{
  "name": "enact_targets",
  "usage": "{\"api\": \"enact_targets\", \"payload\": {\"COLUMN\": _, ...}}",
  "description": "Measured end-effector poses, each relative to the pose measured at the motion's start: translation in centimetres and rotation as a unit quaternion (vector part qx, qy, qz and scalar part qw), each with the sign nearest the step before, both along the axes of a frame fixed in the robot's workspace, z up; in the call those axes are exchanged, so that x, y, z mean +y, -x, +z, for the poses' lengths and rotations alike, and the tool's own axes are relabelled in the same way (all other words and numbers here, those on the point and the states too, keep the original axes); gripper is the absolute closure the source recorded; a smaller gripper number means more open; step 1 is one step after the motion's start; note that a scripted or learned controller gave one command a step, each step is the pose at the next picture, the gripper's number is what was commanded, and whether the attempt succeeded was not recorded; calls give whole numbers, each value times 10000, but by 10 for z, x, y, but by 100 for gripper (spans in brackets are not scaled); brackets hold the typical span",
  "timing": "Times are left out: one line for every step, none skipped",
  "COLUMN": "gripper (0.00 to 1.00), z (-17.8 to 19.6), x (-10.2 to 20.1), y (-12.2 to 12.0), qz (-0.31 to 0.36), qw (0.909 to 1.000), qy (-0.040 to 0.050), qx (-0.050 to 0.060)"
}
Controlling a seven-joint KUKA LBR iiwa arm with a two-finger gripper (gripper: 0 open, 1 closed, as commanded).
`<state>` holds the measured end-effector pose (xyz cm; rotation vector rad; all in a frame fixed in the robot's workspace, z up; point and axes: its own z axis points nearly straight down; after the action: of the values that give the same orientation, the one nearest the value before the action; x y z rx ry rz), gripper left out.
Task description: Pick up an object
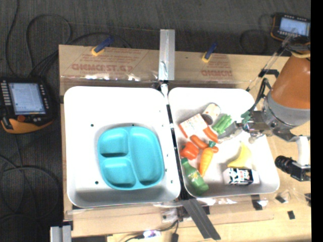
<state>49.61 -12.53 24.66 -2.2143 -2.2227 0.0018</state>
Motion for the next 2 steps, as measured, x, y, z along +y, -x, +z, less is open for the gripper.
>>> {"api": "enact_targets", "payload": {"gripper": 0, "z": -157, "x": -30, "y": -73, "qz": 193, "qw": 9998, "qy": 30, "qx": -79}}
{"api": "enact_targets", "payload": {"gripper": 100, "z": -147, "x": -30, "y": -74, "qz": 190, "qw": 9998, "qy": 14, "qx": -86}}
